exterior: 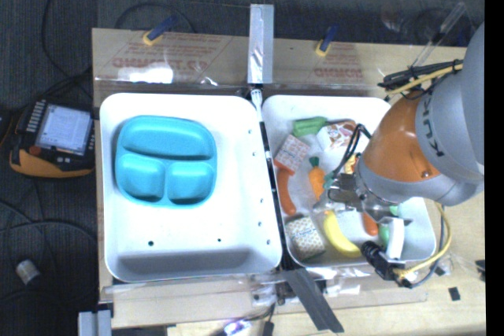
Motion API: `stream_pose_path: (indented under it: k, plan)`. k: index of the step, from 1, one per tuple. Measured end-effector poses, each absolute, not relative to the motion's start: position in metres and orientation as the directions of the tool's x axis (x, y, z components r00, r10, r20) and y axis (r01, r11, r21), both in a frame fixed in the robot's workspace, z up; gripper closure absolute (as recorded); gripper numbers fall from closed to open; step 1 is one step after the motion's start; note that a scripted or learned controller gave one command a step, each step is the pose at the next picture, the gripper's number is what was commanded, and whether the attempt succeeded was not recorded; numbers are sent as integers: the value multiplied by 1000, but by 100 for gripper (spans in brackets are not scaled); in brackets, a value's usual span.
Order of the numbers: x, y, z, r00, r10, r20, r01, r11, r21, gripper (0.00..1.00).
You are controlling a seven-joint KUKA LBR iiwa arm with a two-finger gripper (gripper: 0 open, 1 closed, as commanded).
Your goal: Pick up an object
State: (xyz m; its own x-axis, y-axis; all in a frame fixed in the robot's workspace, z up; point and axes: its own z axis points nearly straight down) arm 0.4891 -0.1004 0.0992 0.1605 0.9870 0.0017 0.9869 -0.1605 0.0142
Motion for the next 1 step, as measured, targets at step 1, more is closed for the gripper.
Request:
stream_pose_path:
  k: [1]
  plan:
    - [483, -25, 198, 259, 966, -2, 966, -259, -4, 100]
